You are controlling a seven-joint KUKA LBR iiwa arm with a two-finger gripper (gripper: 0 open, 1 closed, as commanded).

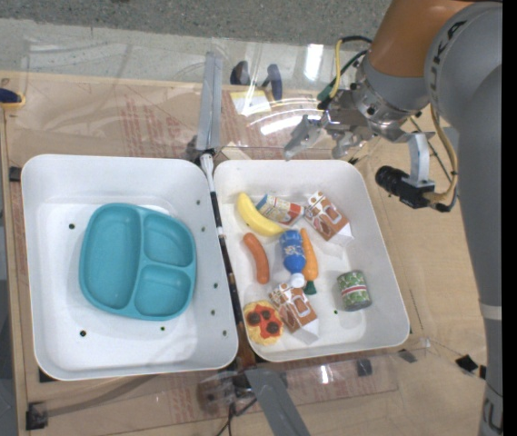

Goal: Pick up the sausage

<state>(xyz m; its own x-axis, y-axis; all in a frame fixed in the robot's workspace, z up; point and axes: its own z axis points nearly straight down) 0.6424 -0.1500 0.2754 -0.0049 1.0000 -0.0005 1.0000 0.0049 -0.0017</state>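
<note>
The sausage (pixel 256 256) is a short reddish-brown link lying lengthwise in the left part of the right bin (pixel 381 260), just below a banana (pixel 255 215). My gripper (pixel 323 141) hangs above the far rim of that bin, well behind the sausage and to its right. Its fingers (pixel 298 140) are spread open and hold nothing. The grey arm with its orange band comes in from the upper right.
Around the sausage lie a blue bottle (pixel 293 251), a carrot (pixel 309 253), two small cartons (pixel 326 216) (pixel 296 308), a green can (pixel 353 291) and a pizza slice (pixel 262 321). The left bin (pixel 49 325) holds a teal divided plate (pixel 137 260).
</note>
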